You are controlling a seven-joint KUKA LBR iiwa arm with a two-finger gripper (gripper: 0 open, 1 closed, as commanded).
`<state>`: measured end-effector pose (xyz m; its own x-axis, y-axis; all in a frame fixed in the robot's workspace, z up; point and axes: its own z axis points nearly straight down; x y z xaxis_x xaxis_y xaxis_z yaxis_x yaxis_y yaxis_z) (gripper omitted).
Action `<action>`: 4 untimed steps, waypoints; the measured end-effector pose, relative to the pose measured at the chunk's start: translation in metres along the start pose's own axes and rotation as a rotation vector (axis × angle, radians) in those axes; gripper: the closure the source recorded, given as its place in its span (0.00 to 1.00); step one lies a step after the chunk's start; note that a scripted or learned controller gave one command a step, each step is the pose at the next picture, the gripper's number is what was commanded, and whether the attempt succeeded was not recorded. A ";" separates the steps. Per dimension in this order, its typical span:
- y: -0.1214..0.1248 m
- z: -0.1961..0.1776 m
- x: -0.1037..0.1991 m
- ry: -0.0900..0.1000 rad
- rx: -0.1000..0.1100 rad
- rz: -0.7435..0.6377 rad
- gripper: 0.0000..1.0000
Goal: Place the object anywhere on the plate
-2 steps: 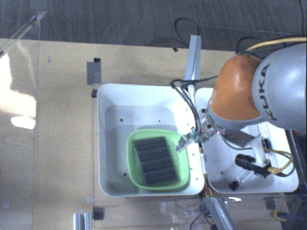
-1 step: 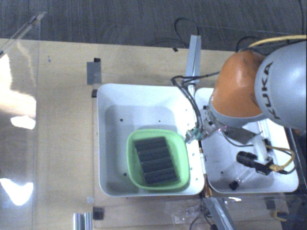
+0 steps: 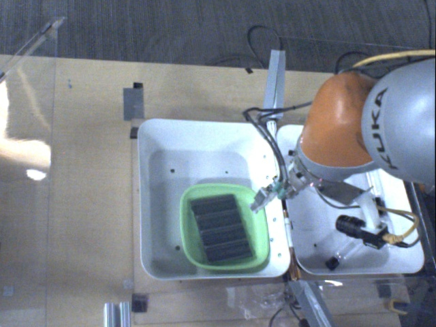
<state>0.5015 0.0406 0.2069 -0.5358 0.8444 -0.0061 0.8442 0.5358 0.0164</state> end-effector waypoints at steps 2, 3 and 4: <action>0.002 -0.011 -0.001 -0.002 -0.006 -0.002 0.00; 0.004 -0.022 -0.003 -0.005 -0.011 -0.004 1.00; 0.004 0.022 0.031 0.005 0.011 -0.072 1.00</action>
